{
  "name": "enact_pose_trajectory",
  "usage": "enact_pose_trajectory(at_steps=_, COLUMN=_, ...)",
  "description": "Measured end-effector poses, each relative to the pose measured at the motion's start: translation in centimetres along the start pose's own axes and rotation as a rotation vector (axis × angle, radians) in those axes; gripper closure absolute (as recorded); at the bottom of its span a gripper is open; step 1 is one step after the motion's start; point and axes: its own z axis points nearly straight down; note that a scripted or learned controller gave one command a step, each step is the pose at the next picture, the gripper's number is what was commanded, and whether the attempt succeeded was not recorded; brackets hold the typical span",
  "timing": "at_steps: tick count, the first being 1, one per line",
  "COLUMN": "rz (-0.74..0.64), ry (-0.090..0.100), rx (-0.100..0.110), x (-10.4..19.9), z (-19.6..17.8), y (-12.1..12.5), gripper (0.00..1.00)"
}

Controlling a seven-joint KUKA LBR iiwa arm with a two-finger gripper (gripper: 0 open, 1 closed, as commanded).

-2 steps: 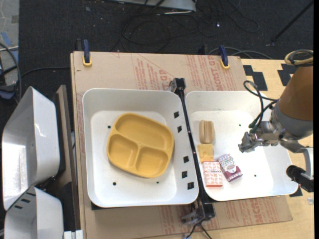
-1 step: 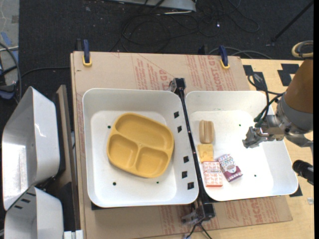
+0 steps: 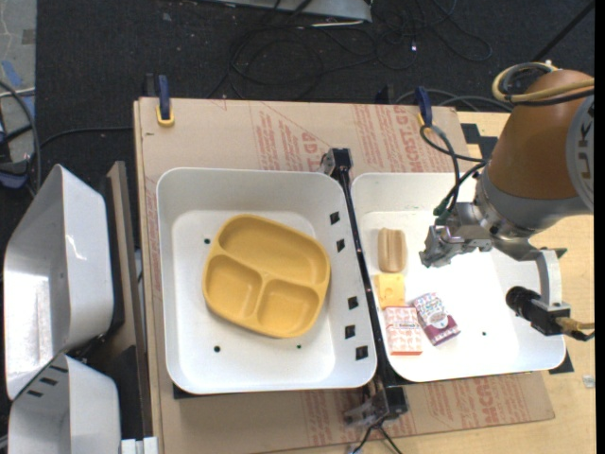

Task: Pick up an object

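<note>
- Arm (image 3: 544, 149) comes in from the right, orange band up top, wrist hanging over the right bin (image 3: 492, 348).
- Gripper (image 3: 442, 249) sits over the bin's upper middle, just right of the tan bread-like piece (image 3: 391, 250); whether it touches the bin floor can't be judged from this angle.
- Finger state: can't tell, the wrist body and cabling hide the tips. Nothing visible between them.
- Right bin contents, all along its left side: tan bread-like piece at top, yellow square (image 3: 391, 288) just below it, red-and-white packet (image 3: 402, 329) below that, and a small purple-and-white box (image 3: 436, 318) touching the packet's right edge, tilted.
- All four lie flat on the bin floor, apart from the gripper.
- Left bin (image 3: 180, 253) holds a yellow divided tray (image 3: 267, 274) with three compartments, roughly centred, rotated a bit.
- Both bins sit side by side on a brown board (image 3: 284, 130), black divider strip (image 3: 359, 272) between them.
</note>
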Motion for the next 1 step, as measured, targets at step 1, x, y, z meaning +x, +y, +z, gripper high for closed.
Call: enact_pose_trajectory(at_steps=1, rz=0.000, ry=0.000, rx=0.000, x=5.10, z=1.07, y=2.91, gripper=1.00)
